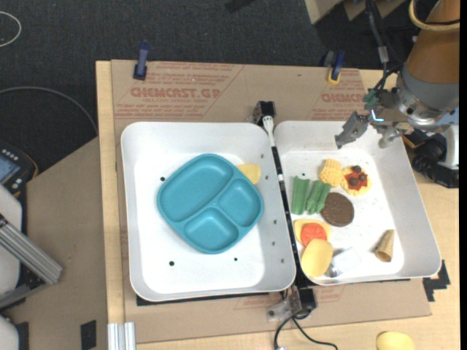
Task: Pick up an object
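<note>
Above the far edge of the right white bin (416,217) hangs the two-finger gripper (368,132), with its grey fingers spread apart and nothing between them. Below it, nearer the camera, the toy foods lie on the bin floor, well apart from the fingertips. Closest are a yellow corn piece (330,171) and a small pizza slice with red topping (356,180), side by side. Next come green bean pods (309,195), a brown round cookie (338,209), a red tomato piece (314,232), a yellow rounded fruit, maybe a lemon (316,257), and a tan cone (384,245). A blue divided plastic plate (210,203) rests in the left white bin (139,195), with a small yellow piece (249,172) just beside it.
</note>
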Available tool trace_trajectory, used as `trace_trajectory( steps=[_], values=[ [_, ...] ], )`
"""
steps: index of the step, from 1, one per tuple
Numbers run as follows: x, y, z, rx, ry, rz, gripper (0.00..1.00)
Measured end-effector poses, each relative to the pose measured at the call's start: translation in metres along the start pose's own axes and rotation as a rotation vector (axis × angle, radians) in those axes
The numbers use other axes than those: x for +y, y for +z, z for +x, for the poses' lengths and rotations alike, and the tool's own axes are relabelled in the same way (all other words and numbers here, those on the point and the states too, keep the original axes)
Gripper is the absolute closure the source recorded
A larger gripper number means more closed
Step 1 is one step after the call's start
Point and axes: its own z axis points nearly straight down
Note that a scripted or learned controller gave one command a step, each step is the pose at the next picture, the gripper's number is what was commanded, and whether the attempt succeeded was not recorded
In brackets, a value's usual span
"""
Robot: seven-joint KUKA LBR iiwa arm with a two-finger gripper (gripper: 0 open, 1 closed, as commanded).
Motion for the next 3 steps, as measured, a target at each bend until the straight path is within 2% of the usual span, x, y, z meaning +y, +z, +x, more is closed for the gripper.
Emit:
trace_trajectory(
  steps=[1, 2, 3],
  values=[
    [-0.060, 0.052, 0.035, 0.003, 0.000, 0.009, 0.00],
    [-0.129, 0.157, 0.025, 0.004, 0.005, 0.016, 0.00],
    [-0.123, 0.113, -0.039, -0.004, 0.005, -0.004, 0.00]
  ],
)
